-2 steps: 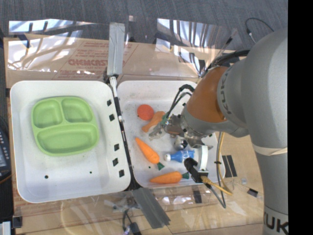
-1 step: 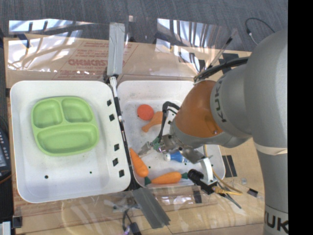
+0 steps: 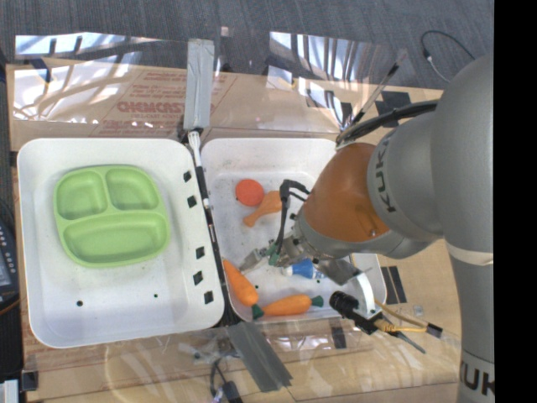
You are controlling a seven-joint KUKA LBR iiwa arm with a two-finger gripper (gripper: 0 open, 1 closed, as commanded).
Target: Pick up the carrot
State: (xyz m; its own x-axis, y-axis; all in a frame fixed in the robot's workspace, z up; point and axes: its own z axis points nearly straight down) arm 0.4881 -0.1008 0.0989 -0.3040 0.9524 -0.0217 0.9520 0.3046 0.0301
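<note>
Grey arm with orange band [image 3: 344,204] covering much of right white bin [image 3: 220,217], two-finger gripper [image 3: 273,254] partly hidden, grip state unclear, orange carrot with green end [image 3: 287,306] near front wall, second carrot [image 3: 240,283] beside it

— What lies around the bench?
— Dark grey carpet [image 3: 126,2] across the top; brown cardboard with red print [image 3: 126,95] behind the bins, up and left of the pincer; grey tape [image 3: 199,78] running down it.
— And the light?
— Bright glare on clear plastic sheeting [image 3: 319,53] above the pincer.
</note>
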